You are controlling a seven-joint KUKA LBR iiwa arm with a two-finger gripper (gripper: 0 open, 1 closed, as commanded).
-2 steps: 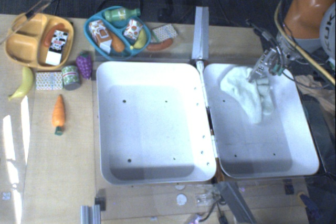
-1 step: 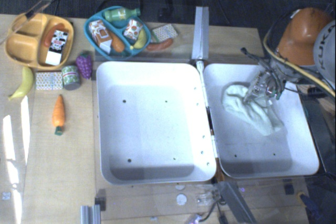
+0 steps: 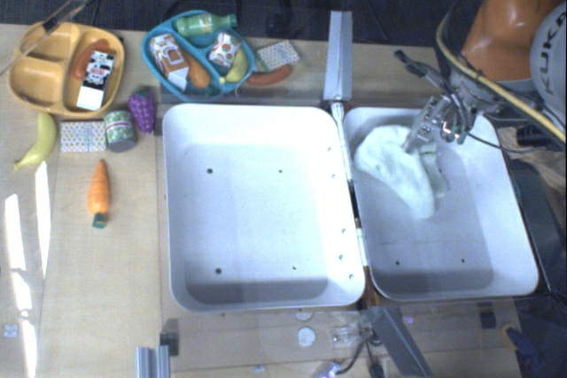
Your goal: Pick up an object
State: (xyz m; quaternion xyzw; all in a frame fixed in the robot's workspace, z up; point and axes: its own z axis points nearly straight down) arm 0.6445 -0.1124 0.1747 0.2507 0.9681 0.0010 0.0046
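Observation:
A crumpled white cloth (image 3: 394, 168) lies in the back left part of the right bin (image 3: 461, 279), spreading toward the bin's middle. My gripper (image 3: 418, 140) hangs low over the cloth's back right edge, at or just above the fabric. The metal gripper body slants down from the grey arm with the orange band (image 3: 509, 13) at the right. A narrow fold of the cloth trails forward just below the gripper. Whether any fabric is caught in the gripper is hidden.
The left bin (image 3: 257, 217) sits beside the right one, with a metal bar (image 3: 337, 57) behind their shared edge. Toy food lies on the bench at the left: a carrot (image 3: 98, 192), a banana (image 3: 37, 142), a yellow tray (image 3: 66, 66) and a blue tray (image 3: 199, 57).

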